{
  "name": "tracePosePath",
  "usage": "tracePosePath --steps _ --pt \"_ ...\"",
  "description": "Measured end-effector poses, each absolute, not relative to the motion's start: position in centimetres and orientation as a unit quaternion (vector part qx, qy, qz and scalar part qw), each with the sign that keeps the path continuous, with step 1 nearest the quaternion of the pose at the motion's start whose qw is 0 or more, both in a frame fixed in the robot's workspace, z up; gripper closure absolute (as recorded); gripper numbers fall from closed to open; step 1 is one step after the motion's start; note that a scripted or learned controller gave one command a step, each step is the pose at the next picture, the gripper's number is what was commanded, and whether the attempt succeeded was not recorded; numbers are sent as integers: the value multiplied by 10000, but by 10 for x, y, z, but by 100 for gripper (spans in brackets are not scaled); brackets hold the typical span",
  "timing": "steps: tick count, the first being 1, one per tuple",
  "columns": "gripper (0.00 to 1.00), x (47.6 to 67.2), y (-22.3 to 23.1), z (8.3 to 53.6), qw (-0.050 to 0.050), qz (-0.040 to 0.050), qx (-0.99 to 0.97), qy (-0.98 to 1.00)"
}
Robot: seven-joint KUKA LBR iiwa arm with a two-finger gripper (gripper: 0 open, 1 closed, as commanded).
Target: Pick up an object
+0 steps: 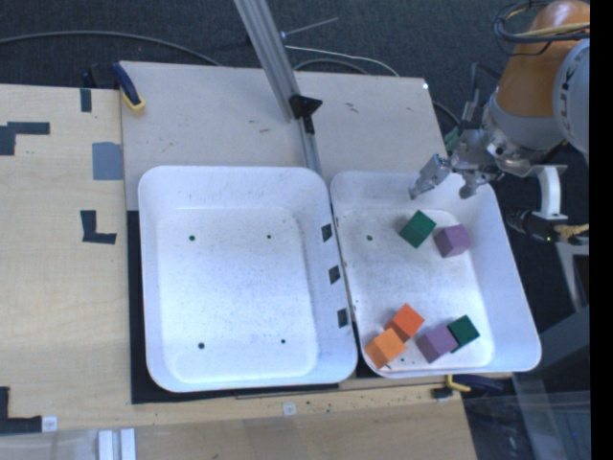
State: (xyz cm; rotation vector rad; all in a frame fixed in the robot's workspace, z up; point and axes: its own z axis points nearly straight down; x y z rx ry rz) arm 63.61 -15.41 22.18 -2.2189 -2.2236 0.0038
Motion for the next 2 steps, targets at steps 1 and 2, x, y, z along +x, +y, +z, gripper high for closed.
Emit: tracePosePath --steps 1,2 --pt "0 642 -179 201 3 18 -7071 -7071" --pt "0 609 -181 119 -69 -28 -7062 -7080"
